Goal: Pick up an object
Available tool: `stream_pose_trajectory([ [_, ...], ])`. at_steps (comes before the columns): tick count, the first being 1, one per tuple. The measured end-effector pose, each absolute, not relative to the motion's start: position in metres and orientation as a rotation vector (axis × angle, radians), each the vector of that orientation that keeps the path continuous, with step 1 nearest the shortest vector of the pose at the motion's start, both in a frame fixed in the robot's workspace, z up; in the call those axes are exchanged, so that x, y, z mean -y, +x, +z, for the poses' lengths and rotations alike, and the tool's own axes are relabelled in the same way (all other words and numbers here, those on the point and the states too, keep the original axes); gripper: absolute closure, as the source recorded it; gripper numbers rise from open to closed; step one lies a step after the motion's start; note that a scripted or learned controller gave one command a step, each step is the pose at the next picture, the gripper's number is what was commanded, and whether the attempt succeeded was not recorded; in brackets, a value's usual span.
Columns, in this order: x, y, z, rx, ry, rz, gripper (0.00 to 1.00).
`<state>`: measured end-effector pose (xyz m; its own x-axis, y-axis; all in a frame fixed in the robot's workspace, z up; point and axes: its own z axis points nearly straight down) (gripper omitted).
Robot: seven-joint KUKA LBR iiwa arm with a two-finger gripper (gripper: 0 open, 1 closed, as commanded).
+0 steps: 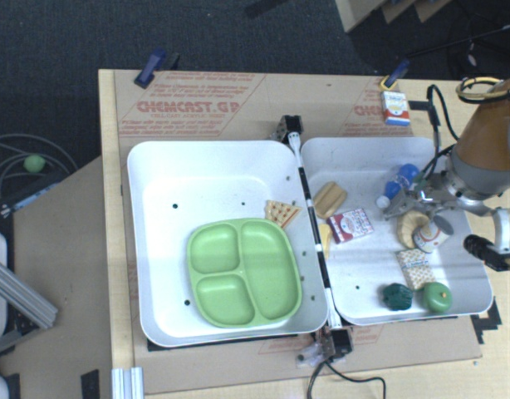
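Two white bins sit side by side on your bench; the gripper [421, 210] hangs low in the right bin [363, 298], over a round pale item [417, 235]; finger state: cannot tell; risk: crowded neighbours, the blue piece [402, 177] and cracker [414, 264], may deflect a grasp.

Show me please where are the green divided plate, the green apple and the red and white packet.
green divided plate [241, 271]: camera view, on the ridge where its three sections meet.
green apple [438, 297]: camera view, on the middle of its top.
red and white packet [350, 224]: camera view, on its printed face.
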<state>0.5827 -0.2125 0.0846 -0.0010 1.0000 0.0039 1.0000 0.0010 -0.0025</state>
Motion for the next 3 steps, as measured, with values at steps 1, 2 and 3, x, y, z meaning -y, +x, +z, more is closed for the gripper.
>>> stream_pose_trajectory([
  [1,0.212,0.557,0.085,2.220,-2.219,-0.001,0.00],
  [2,0.213,0.557,0.095,2.221,-2.221,-0.003,1.00],
  [3,0.141,0.561,0.099,2.222,-2.217,-0.001,1.00],
])
